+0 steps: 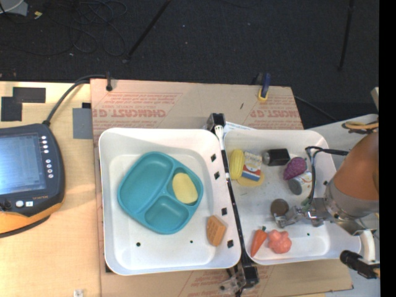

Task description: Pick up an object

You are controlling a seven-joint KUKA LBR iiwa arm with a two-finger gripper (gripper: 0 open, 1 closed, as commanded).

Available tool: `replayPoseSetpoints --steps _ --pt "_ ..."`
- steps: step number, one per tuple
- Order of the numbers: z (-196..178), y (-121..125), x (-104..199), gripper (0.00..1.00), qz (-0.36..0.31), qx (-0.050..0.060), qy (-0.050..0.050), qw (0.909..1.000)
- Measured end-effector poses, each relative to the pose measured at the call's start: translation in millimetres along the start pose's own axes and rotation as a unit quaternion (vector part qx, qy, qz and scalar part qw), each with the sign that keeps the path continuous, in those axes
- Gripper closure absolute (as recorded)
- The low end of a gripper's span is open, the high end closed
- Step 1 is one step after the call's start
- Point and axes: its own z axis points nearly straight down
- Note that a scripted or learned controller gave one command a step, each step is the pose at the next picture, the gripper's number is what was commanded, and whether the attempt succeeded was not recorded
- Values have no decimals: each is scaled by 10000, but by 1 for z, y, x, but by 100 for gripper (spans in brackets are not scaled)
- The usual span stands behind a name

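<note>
A small round brown object (279,207), probably light, stiff plastic, is lying in the right bin (322,252), best pinched across its middle. The gripper (298,215) is hovering just beside it; I cannot tell how it is set. A carrot (258,242) and pink toy (279,241) are sitting near.

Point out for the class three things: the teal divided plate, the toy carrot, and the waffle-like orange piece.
Teal divided plate (143,193): camera view, on the bare upper-left compartment.
Toy carrot (257,243): camera view, on the middle of its orange body.
Waffle-like orange piece (216,230): camera view, on the centre of its top face.
</note>
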Motion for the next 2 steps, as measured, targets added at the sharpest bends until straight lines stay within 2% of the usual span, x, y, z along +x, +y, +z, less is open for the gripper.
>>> replayPoseSetpoints --steps 1,2 --pt "0 29 4 0 -19 -7 13 10000" --pt "1 28 4 0 -11 3 18 10000"
